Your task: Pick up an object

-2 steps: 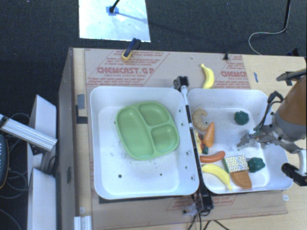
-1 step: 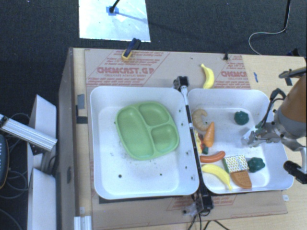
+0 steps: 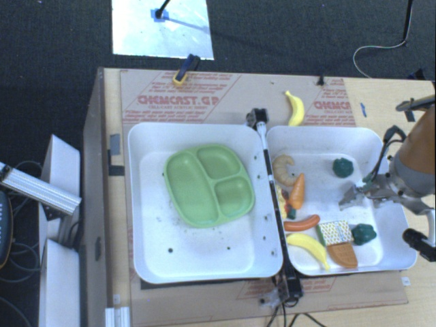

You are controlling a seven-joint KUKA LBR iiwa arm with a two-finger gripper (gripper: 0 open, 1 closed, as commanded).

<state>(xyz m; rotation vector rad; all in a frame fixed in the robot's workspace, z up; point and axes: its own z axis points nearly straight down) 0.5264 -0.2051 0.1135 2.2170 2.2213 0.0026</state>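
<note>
Toys crowd the right bin's (image 3: 371,136) near-left corner: banana (image 3: 308,248), sausage (image 3: 301,223), carrot (image 3: 297,191), green pieces. My gripper (image 3: 355,196) hovers just right of them, touching none that I see; I cannot tell its grip, and the arm (image 3: 415,159) is cut off.

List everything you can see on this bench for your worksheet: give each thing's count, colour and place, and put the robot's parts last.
Bins: 2, white, side by side; left, right.
Divided plate: 1, green, in the left bin.
Bananas: 2, yellow; one on the bench above the right bin, one at the right bin's front.
Carrot: 1, orange, right bin near the divider.
Sausage: 1, red-orange, right bin.
Dark green pieces: 2, right bin; one at the back, one at the front.
Orange wedge: 1, right bin's front.
Arm: 1, grey with an orange band, at the right.
Gripper: 1, grey, over the right bin.
</note>
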